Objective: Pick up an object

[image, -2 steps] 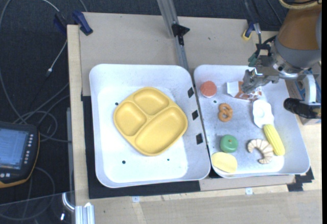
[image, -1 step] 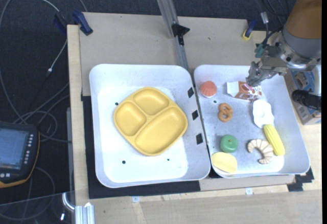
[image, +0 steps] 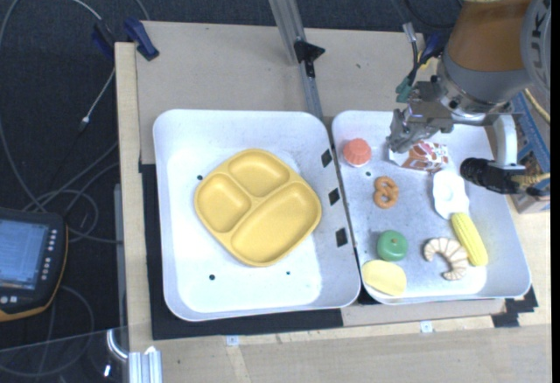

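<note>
My gripper (image: 408, 138) hangs over the far part of the right bin (image: 503, 237), its fingertips close above a red and white packet (image: 428, 155). Whether anything sits between the fingers I cannot make out. In that bin also lie a red tomato (image: 356, 151), a brown pretzel (image: 385, 191), a white piece (image: 449, 191), a yellow corn cob (image: 469, 237), a shrimp (image: 448, 256), a green apple (image: 392, 245) and a pale yellow slice (image: 385, 277).
The left bin (image: 179, 198) holds a yellow divided plate (image: 257, 206). A slanted metal pole (image: 289, 14) rises behind the bins. Cables and a tablet (image: 26, 259) lie on the floor at left.
</note>
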Tool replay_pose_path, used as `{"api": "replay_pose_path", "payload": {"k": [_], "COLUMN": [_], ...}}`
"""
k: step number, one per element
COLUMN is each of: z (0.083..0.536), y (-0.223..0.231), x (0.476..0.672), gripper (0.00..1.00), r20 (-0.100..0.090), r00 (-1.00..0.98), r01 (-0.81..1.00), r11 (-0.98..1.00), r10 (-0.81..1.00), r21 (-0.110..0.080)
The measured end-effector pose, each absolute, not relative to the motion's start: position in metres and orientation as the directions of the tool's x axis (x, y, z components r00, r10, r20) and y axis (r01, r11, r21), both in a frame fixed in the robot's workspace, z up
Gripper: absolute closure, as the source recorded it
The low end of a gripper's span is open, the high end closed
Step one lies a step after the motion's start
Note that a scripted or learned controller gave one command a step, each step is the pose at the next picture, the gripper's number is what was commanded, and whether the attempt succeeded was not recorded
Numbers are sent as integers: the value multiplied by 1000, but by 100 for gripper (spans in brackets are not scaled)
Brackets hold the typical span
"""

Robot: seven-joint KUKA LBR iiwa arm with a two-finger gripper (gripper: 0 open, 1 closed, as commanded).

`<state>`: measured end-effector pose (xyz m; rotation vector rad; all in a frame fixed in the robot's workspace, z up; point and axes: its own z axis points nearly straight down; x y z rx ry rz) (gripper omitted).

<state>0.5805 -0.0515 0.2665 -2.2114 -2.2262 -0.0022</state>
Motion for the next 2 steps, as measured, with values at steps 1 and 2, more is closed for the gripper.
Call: {"api": "replay_pose_path", "payload": {"k": [1,2], "z": [267,247], "y": [-3,55], "x": [568,555], "gripper": [100,100], "r20": [3,3], "r00": [-6,-7], "r01": [1000,1000], "r11": [6,7], "r10": [1000,1000], "r21": [-3,-5]}}
